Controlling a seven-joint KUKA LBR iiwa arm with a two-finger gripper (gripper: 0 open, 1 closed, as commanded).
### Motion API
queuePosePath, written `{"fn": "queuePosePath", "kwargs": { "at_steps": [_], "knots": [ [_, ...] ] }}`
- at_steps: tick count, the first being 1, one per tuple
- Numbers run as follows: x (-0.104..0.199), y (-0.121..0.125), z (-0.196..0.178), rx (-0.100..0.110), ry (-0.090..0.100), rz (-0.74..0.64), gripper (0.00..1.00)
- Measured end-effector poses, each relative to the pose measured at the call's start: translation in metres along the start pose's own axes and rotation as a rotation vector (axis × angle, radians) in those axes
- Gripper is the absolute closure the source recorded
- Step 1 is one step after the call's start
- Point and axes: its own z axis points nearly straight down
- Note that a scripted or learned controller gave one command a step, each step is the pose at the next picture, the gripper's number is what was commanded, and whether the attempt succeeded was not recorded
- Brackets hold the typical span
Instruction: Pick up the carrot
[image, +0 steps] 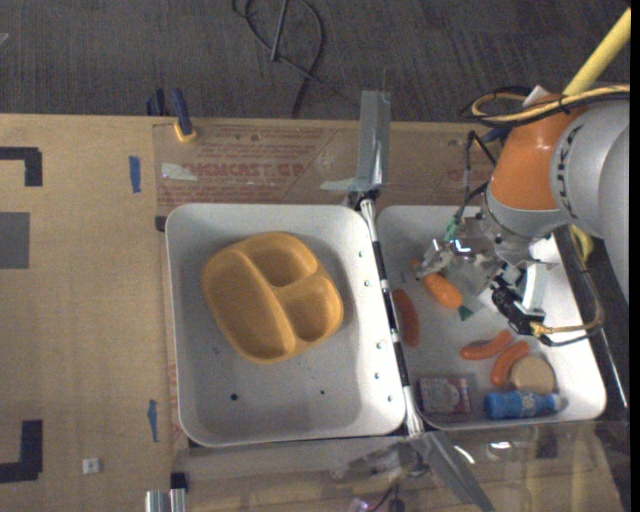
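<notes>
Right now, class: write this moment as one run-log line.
arm: over right bin | hand: beside carrot | carrot: lying in bin | left bin: yellow tray

Even, fairly bright light from above; the white bins look slightly washed out, with soft glare on the arm's grey shell; shadows are faint and short; focus is mildly soft overall, small details grainy; the floor above stays dim.

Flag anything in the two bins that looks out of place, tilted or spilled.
Nothing looks spilled or broken. The yellow divided plate lies skewed in the left bin. In the right bin, the blue bottle lies on its side, and the carrot lies under the gripper.
</notes>
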Motion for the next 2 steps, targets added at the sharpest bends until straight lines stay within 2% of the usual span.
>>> {"fn": "queuePosePath", "kwargs": {
  "at_steps": [1, 2],
  "knots": [
    [0.014, -0.012, 0.013, -0.003, 0.000, -0.037, 0.00],
    [0.012, -0.011, 0.002, -0.008, 0.001, -0.032, 1.00]
  ]
}}
